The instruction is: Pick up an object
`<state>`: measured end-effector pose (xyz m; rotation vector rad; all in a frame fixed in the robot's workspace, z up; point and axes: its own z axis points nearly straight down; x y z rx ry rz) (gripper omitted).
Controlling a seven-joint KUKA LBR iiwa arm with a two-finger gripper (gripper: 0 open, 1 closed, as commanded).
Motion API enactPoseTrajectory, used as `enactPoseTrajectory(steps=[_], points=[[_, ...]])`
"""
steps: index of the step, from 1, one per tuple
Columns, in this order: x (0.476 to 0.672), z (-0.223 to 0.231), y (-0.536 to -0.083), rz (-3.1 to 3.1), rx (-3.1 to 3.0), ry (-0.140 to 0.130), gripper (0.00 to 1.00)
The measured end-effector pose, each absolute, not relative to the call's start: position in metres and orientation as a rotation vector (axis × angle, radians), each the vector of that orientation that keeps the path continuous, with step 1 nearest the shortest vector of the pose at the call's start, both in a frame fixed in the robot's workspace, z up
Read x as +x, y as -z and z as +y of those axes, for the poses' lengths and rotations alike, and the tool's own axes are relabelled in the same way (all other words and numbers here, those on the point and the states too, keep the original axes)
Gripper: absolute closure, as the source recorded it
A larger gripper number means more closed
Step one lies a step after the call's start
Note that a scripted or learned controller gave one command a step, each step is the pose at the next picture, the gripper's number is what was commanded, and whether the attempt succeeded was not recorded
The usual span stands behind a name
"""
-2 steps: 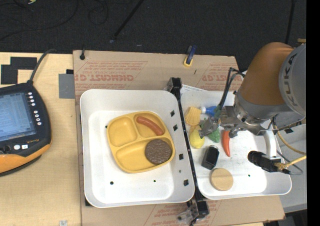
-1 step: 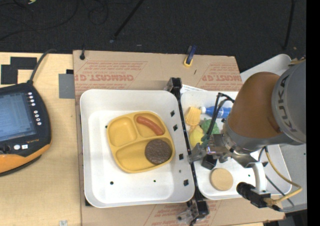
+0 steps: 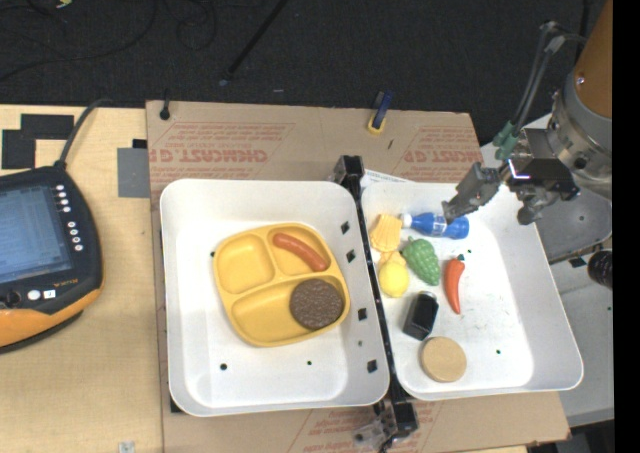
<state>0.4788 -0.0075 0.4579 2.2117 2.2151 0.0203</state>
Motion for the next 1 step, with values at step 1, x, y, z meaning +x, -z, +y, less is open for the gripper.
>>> enactPoseTrajectory(steps=[1], points=[[0.4781, -0.0046, -0.4582, 2.233, 2.214, 0.006, 1.0]])
